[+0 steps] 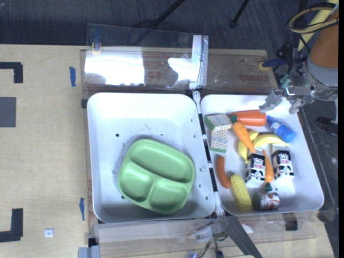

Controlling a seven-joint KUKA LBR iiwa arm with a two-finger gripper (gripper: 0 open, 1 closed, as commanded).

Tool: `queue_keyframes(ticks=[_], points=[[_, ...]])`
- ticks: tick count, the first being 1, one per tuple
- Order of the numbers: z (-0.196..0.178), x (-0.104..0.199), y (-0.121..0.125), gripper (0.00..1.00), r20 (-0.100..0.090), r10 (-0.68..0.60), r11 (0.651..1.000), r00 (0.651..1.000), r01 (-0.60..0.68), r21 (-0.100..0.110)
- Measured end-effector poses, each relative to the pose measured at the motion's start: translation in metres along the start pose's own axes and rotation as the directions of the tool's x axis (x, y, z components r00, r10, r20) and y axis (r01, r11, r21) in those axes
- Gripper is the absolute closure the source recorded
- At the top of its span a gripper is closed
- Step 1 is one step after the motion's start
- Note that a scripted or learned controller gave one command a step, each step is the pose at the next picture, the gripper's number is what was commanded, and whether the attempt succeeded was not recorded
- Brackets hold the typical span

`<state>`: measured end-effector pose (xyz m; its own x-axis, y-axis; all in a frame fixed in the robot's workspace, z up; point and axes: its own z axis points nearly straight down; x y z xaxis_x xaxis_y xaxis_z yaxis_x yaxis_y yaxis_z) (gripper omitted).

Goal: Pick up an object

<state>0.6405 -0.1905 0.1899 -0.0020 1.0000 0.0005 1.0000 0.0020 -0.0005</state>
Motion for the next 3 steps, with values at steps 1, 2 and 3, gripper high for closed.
queue_keyframes(ticks=[1, 2, 3], points=[[0.073, 0.040, 0.001, 0.00, 0.000, -0.077, 0.997, 0.997, 0.077, -0.001], [0.103, 0.083, -0.067, 0.00, 0.003, -0.234, 0.972, 0.972, 0.234, -0.007], [0.005, 0.122, -0.064, 0.00, 0.003, -0.545, 0.839, 0.839, 0.545, -0.004]])
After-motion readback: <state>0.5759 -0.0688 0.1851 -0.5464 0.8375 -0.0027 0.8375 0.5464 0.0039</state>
